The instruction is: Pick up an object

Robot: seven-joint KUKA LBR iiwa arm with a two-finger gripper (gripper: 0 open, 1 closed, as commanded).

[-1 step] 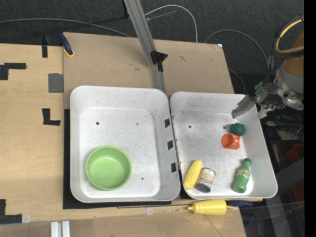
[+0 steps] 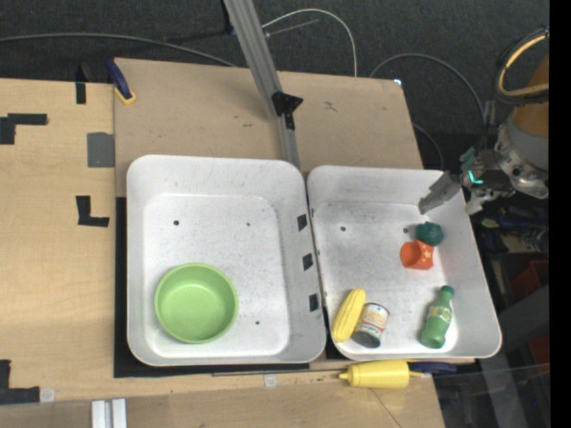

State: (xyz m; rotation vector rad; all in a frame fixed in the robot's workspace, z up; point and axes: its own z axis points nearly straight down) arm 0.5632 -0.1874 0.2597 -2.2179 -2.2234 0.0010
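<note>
Two white bins, left (image 2: 143,239) and right (image 2: 357,194), both speckled with dark flecks. Lime-green bowl (image 2: 195,302). Yellow corn cob (image 2: 349,315). Silver can (image 2: 371,324) with a dark label. Green bottle (image 2: 436,318). Orange-red cup (image 2: 416,254) and a teal lump (image 2: 431,233). Yellow squeeze bottle (image 2: 381,374). Pale tan bench (image 2: 205,114), marked with black tape (image 2: 86,210).

left bin (image 2: 143,194): green bowl (image 2: 195,302) at near-left corner | right bin (image 2: 357,194): teal piece (image 2: 431,233) touching orange piece (image 2: 417,255), corn cob (image 2: 348,316) beside small can (image 2: 371,324), green bottle (image 2: 436,318) | yellow bottle (image 2: 378,374) on counter (image 2: 205,105) by the bin's near edge | tool (image 2: 455,189) over right bin's far-right rim
</note>
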